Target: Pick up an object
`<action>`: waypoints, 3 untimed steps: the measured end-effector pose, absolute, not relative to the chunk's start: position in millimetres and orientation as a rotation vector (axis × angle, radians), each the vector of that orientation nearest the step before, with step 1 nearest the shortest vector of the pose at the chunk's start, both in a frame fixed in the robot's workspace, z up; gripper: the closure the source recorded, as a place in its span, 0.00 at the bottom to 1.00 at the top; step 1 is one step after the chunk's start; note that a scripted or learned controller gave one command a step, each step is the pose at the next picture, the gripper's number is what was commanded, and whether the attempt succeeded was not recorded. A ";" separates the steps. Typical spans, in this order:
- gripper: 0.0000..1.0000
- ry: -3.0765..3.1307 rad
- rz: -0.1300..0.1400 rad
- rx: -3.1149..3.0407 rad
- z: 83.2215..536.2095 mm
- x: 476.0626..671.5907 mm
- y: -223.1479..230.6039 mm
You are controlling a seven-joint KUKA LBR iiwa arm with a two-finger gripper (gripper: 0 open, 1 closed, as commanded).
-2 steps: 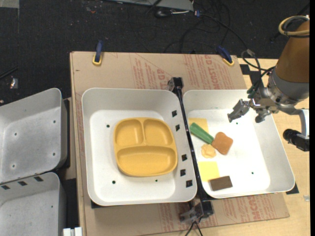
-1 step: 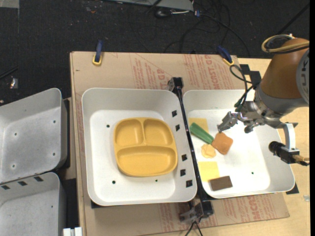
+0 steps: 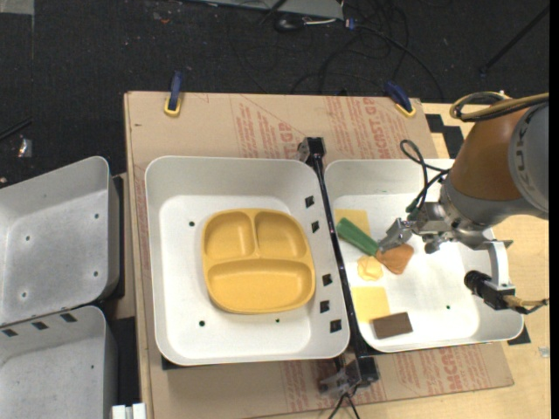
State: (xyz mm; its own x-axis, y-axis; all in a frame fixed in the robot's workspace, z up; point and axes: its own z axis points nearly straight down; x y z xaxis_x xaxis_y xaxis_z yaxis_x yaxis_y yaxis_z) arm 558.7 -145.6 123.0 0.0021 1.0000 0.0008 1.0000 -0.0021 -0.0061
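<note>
Nearest the camera we saw a brown block (image 3: 392, 325) at the front of the right bin (image 3: 454, 321), with a pale yellow square (image 3: 369, 301) just behind it. Further back in that bin lay a small yellow piece (image 3: 370, 269), an orange-brown piece (image 3: 396, 259) and a green stick (image 3: 357, 236). The gripper (image 3: 400, 234) hung right over the orange-brown piece; we could not tell its state. We judged a crowded pick risky: neighbours touching the target could get nudged or the grasp could slip.
</note>
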 end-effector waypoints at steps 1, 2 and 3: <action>1.00 -2.219 0.000 -2.224 136.7 560.7 -145.5; 1.00 -2.228 -0.004 -2.221 187.4 570.8 -140.4; 1.00 -2.228 -0.004 -2.222 230.2 571.9 -139.9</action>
State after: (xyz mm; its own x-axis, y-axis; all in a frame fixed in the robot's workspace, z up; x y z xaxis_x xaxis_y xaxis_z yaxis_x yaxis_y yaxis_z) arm 571.9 -139.9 230.2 -0.0029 1.0000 -0.0016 1.0000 0.0029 0.0051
